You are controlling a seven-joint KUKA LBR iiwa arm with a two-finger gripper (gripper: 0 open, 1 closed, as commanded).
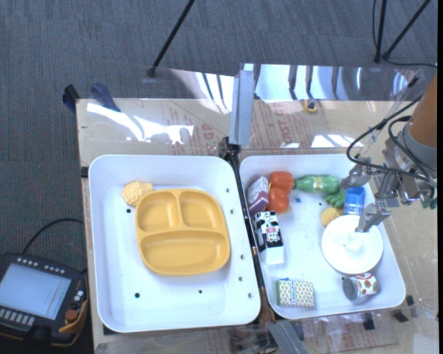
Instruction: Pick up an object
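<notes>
My gripper [362,198] hangs over the right edge of the right bin [310,312], its two grey fingers spread open. One fingertip [354,178] points at the green bottle [317,184]. The other is above the rim of the white plate [352,245]. A small blue carton [354,200] lies in the bin in the gap under the fingers, not gripped. A small green piece [336,196] and a yellow knobbly piece [329,216] lie just left of it.
The right bin also holds a maroon carton [258,192], red vegetables [280,190], a cow-print carton [269,234], a green patterned box [295,292] and a mug [360,286]. In the left bin [111,271] are a yellow divided plate [182,231] and a yellow piece [136,192].
</notes>
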